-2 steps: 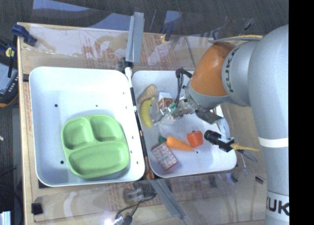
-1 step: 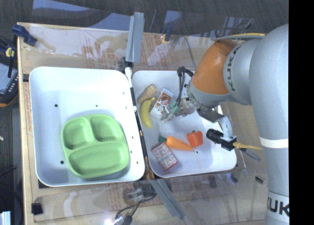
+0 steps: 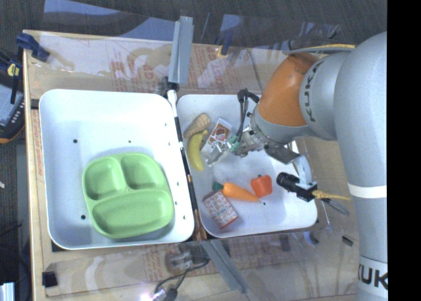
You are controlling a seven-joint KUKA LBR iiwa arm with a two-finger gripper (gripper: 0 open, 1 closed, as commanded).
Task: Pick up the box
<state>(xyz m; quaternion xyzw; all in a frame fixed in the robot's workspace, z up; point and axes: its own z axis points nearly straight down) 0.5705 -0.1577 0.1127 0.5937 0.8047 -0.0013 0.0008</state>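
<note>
Camera view shows the box (image 3: 220, 209), small and red-and-white, lying flat at the near edge of the right bin (image 3: 289, 222), its long axis running diagonally from upper left to lower right. Just beside its upper corner lies a carrot (image 3: 239, 192), with a red pepper (image 3: 262, 186) next to that. The claw (image 3: 231, 143) hovers farther back by a banana (image 3: 196, 150); its state cannot be told. The left bin (image 3: 59, 115) holds a green tray (image 3: 128, 196).
</note>
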